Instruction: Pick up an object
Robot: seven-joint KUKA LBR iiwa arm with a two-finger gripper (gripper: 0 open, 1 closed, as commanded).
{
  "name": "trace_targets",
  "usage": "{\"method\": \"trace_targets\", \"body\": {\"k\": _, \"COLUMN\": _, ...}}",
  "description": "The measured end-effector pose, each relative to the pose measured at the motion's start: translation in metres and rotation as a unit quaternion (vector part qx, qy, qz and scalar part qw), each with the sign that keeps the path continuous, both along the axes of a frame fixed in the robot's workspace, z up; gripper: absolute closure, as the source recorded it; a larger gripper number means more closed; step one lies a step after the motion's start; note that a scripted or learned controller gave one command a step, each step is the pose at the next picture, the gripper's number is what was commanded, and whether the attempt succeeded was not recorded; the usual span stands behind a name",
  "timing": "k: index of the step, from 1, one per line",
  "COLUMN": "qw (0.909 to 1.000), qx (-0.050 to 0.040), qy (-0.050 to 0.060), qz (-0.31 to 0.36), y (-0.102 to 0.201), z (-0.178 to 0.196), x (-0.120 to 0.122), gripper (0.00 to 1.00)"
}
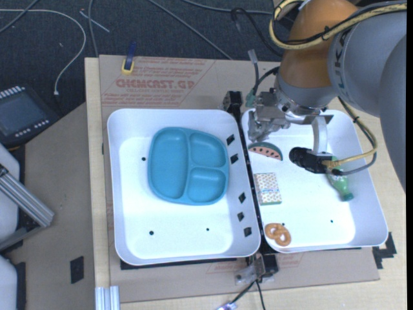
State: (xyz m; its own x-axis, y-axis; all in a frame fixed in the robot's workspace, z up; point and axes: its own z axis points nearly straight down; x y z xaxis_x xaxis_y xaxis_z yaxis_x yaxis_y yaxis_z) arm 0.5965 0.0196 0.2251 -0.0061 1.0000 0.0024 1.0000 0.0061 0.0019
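Beneath the gripper (261, 129), whose opening cannot be told, the watermelon slice (266, 152) lies at the right bin's (361, 231) left wall, so descend vertically, centred on it, clear of the wall and the patterned card (268, 188).

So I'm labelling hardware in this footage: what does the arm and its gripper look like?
The arm is smooth grey with a rounded orange band above the wrist. Yellow and black cables loop over that band, and another yellow cable trails by its side. The gripper is a grey metal assembly.
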Motion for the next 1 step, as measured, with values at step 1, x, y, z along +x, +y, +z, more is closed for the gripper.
{"method": "trace_targets", "body": {"k": 1, "qw": 1.0, "qx": 0.0002, "qy": 0.001, "qz": 0.0, "y": 0.0561, "z": -0.006, "x": 0.0081, "gripper": 1.0}}
